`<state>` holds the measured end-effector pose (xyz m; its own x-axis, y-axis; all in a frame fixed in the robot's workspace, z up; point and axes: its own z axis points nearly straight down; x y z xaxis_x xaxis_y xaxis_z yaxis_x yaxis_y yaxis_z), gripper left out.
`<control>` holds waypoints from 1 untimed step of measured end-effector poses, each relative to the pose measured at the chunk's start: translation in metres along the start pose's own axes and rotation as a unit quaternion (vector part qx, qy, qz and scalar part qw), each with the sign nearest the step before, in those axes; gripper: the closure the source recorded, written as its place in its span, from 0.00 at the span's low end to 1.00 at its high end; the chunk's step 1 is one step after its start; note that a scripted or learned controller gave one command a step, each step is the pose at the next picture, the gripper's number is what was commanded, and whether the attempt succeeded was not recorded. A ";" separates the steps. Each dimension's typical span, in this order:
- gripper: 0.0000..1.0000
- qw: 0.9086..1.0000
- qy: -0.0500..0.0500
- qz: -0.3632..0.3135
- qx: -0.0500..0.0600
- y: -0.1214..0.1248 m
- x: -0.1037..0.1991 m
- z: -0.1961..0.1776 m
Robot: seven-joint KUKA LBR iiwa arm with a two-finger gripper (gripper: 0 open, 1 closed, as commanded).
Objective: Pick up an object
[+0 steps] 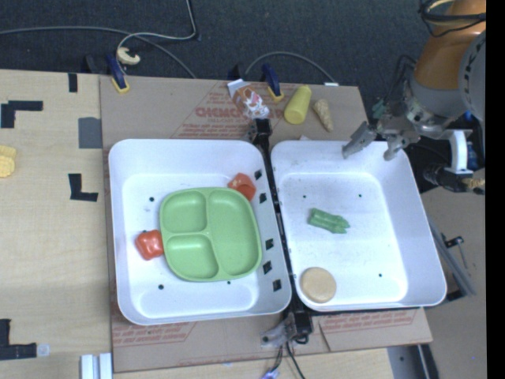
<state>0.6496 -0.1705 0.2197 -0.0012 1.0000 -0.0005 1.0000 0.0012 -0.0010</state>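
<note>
In the right bin (pixel 410 212) lie a small green object (pixel 328 221) near the middle and a round tan disc (pixel 318 284) at the front left corner. The left bin (pixel 126 212) holds a green divided plate (pixel 211 234), a red piece (pixel 148 245) at its left and an orange-red piece (pixel 243 185) at its upper right. My gripper (pixel 372 145) hangs over the right bin's back edge, far right, open, with nothing between its fingers. It stands well above and to the right of the green object.
Behind the bins on the cardboard lie a yellow cylinder (pixel 297 105), a tan cone (pixel 323 115) and a small wrapped item (pixel 249 99). Cables run across the dark floor at the back. Blue clamps (pixel 118 75) hold the cardboard.
</note>
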 end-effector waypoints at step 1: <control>0.00 1.000 0.001 0.000 0.001 -0.040 0.038 0.064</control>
<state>0.6092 -0.1325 0.1557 -0.0012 1.0000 0.0007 1.0000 0.0012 -0.0030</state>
